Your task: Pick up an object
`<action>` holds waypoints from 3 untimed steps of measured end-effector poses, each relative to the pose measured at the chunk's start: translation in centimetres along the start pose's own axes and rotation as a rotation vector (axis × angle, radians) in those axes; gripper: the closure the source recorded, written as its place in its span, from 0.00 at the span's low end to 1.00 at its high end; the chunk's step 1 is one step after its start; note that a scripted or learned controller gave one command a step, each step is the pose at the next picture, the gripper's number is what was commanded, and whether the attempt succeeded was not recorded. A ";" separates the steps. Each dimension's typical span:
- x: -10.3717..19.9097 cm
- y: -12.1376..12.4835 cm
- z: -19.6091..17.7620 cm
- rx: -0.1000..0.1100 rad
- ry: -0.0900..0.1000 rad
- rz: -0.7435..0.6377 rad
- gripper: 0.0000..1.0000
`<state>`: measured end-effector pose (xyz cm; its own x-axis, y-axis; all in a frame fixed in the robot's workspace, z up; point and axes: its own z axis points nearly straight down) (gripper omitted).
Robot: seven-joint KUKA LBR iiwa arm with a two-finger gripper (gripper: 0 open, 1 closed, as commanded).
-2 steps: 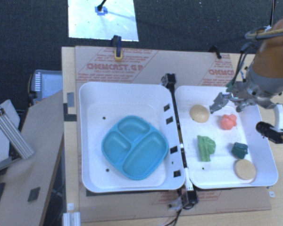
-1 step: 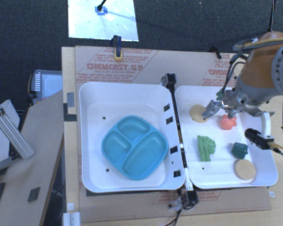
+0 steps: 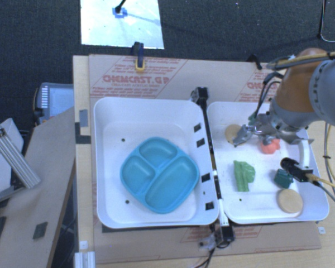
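Observation:
The right bin [image 3: 318, 205] holds several small objects. A tan round piece [image 3: 231, 132] lies near its left wall. An orange-red object [image 3: 270, 146] sits in the middle. Further forward are a green object [image 3: 244, 175], a small teal object [image 3: 282, 178] and a tan disc [image 3: 290, 201]. My gripper [image 3: 244, 136] hangs low over the back of the right bin, between the tan round piece and the orange-red object, close to both. I see nothing held in it.
The left bin [image 3: 109, 113] holds a blue divided plate [image 3: 158, 174]. A black divider strip [image 3: 207, 149] runs between the bins. The arm reaches in from the right over the right bin's far corner.

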<state>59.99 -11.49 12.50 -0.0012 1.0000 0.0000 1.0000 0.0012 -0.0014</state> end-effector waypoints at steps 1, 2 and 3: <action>0.0 0.0 4.2 0.000 0.000 0.000 0.00; 0.0 0.2 2.9 -0.005 -0.001 0.000 1.00; -0.1 0.7 -3.5 -0.009 -0.001 -0.002 1.00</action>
<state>60.74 -11.63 15.95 -0.0037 1.0000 -0.0014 1.0000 0.0037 0.0073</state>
